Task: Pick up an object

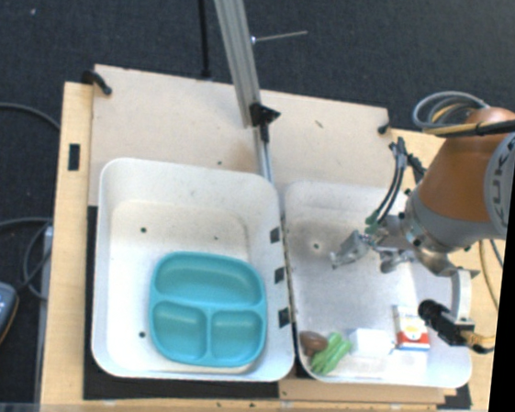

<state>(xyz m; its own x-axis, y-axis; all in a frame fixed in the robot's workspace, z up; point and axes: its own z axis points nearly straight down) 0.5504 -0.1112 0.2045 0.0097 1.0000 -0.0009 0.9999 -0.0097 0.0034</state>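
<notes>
Camera view: arm's pincer [349, 251] hovers over the right bin [331, 209], grip state impossible to tell; a green object [334, 353], brown object [313, 342] and small carton [410, 331] lie along its near edge.

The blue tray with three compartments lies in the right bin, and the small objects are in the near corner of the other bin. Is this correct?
Not quite. The camera view shows the blue tray in the left bin. The small objects, among them a green one, lie along the near edge of the right bin.

Grey arm [458, 191] from the right, orange-banded wrist bent low, gripper [349, 252] seemingly pointing left.
</notes>
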